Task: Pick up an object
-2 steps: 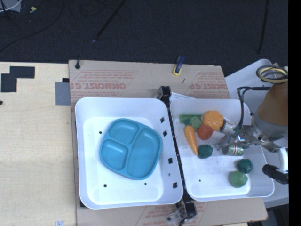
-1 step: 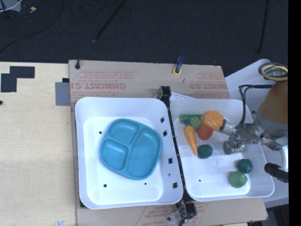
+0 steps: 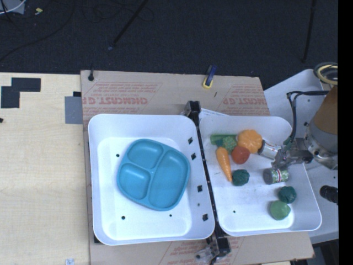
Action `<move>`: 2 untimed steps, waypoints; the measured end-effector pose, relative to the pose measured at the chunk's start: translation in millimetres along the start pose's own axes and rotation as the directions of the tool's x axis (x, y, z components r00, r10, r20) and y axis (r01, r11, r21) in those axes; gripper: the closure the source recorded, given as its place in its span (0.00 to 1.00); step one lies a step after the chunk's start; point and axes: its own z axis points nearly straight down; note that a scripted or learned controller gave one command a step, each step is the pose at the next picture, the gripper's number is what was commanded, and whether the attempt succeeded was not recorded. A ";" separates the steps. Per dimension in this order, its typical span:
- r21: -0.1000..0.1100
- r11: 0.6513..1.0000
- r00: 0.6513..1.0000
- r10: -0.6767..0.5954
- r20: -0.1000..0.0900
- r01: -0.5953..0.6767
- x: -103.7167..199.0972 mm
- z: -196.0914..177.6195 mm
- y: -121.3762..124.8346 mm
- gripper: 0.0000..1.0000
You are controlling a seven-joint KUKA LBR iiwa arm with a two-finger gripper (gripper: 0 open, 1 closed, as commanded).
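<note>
The arm is reaching in from the right and its gripper (image 3: pixel 279 162) is hanging low over the right bin (image 3: pixel 259 228), close to the right side of the food toys. From where I am standing I am seeing it just above a small grey cylinder (image 3: pixel 275 175), which is lying on the bin floor, but I cannot tell how wide the claw is or whether it is touching anything. I am judging that the arm is at the approach step, with nothing lifted yet. The other candidates are lying near: an orange ball (image 3: pixel 250 140), a red ball (image 3: pixel 240 154), a carrot (image 3: pixel 223 163), a dark green piece (image 3: pixel 240 177), and two green pieces (image 3: pixel 283 203) lower right. The left bin (image 3: pixel 105 225) is holding a blue divided plate (image 3: pixel 153 173). The next move is probably asking for a straight descent around the cylinder and a firm closing, because it may roll.
</note>
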 end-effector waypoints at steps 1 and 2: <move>-0.001 1.000 1.000 0.000 0.001 0.000 -0.9 -52.9 0.7 1.00; 0.004 1.000 1.000 -0.003 -0.003 0.003 50.3 -42.1 10.2 1.00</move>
